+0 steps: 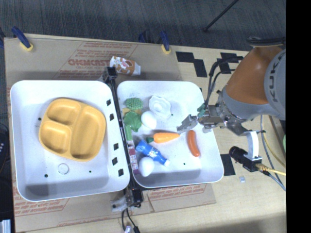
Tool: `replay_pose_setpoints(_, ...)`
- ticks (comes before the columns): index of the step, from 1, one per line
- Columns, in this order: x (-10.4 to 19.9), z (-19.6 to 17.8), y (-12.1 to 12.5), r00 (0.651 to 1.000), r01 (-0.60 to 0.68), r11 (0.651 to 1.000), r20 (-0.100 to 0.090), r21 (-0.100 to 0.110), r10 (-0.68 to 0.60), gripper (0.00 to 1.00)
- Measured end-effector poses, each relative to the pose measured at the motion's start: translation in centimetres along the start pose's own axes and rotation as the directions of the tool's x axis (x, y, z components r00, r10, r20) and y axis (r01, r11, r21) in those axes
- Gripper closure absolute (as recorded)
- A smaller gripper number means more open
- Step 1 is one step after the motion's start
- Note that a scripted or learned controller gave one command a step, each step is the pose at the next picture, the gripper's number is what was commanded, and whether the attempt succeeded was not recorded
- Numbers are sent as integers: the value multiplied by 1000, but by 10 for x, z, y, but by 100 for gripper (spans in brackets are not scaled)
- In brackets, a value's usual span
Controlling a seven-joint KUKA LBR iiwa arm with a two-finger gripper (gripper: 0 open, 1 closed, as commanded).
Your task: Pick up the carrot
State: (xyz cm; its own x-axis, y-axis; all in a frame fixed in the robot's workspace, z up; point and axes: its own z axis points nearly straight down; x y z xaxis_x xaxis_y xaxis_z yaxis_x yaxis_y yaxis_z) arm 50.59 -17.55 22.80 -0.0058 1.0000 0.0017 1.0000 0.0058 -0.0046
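Carrot [166, 137] first: you can see it lying flat on the floor of the right bin [209, 165], roughly at the bin's middle, its orange body running left to right with the green leafy end toward the left. Your tool [190, 122] sits just up and to the right of it, low over the bin, reaching in from the arm [252, 89] at the right. One grey finger slants down toward the carrot's right end, and nothing sits between the fingers, so the carrot is not held. Whether the fingers are spread or closed, you cannot tell from this angle.

Look around the carrot and you find it crowded. A white egg [148, 120] lies just above its leafy end, with green leafy toys [132, 111] further left against the bin wall. A white crumpled piece [160, 106] rests above, toward the back of the bin. A red sausage [193, 143] lies just to the carrot's right, standing nearly upright in the view, near the tool. Below the carrot's left end a blue and white packet [151, 152] lies tilted, and a second white egg [146, 166] sits just below that.

In the left bin [24, 96] you have a yellow divided tray [72, 128]. On the surface [194, 212] behind the bins, a small carton [124, 65] lies on its side near the divider.
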Motion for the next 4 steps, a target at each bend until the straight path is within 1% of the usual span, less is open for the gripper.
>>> replay_pose_setpoints(1, 44, 116, 56, 1000, 4, 1000, 1, 2, -4, 0)
replay_pose_setpoints(2, 49, 136, 29, 969, 246, 969, 0, 0, -246, 0)
replay_pose_setpoints(3, 49, 126, 29, 968, 249, 968, -1, 1, -249, 100)
replay_pose_setpoints(4, 104, 36, 72, 960, 281, 960, 2, -2, -281, 100)
